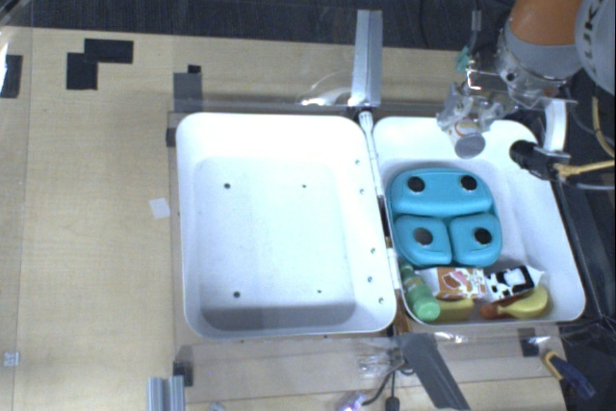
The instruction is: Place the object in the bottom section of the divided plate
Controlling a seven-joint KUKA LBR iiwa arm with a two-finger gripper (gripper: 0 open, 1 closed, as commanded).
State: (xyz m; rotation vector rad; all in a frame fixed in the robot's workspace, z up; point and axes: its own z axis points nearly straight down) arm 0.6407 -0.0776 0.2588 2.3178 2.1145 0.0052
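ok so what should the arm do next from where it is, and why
Probably travel toward the near edge of the right white bin and descend over the small objects heaped there. The gripper hovers above the bin's far edge, with nothing visible between its fingers, while the blue divided plate sits with its sections unfilled, so an object needs picking first.

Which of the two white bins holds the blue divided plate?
The right bin, below the gripper; the blue divided plate lies in it. The left bin does not.
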